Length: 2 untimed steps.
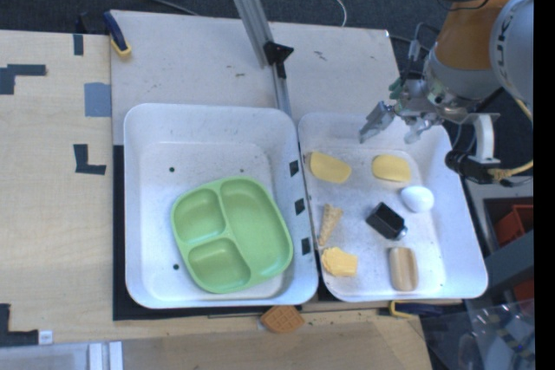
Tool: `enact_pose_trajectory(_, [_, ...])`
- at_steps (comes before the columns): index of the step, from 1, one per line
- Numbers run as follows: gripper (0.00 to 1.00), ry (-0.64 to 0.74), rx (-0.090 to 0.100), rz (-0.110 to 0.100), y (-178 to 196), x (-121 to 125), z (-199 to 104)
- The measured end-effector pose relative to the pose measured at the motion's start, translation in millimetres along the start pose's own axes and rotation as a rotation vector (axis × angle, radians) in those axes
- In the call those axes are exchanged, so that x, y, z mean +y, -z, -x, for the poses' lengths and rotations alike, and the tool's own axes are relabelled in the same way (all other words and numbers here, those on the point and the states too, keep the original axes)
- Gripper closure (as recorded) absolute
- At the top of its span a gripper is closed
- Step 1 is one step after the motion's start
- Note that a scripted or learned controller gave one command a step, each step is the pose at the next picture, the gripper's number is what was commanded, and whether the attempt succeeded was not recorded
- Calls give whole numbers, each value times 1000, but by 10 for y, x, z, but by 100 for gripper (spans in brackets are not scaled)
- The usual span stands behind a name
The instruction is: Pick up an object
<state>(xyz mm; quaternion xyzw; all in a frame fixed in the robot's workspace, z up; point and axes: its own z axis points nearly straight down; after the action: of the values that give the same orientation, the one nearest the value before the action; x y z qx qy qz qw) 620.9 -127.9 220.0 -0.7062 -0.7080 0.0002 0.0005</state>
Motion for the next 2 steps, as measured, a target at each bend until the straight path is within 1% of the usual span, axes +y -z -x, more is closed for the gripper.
enact_pose_trajectory(1, [0, 0, 0, 0, 0, 0, 0])
enact_pose_trajectory(2, [0, -1, 0, -7, -651, -3, -7])
